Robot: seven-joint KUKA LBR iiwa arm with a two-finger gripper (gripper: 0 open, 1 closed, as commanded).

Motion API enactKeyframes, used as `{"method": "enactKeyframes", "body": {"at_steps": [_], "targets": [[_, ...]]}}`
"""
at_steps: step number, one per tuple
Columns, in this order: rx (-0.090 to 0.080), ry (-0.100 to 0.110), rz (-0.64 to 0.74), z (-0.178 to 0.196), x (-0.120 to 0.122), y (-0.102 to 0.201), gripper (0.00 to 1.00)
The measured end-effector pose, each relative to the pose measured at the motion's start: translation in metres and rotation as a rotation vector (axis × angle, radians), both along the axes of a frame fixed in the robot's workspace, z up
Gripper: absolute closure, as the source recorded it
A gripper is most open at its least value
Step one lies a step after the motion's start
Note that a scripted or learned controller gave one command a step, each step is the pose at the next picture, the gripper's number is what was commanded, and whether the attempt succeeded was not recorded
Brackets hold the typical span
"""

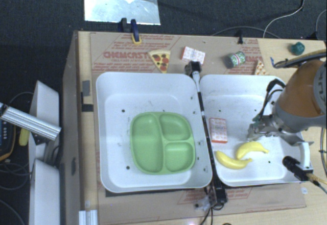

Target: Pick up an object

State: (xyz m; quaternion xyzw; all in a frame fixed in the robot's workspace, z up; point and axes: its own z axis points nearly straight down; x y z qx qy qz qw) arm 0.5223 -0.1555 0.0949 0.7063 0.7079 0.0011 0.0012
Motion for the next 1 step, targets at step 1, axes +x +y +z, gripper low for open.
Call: {"method": "enactKeyframes", "body": {"at_steps": [1], "targets": [[0.000, 0.000, 0.000, -0.0001, -0.0001, 0.0000, 0.00]]}}
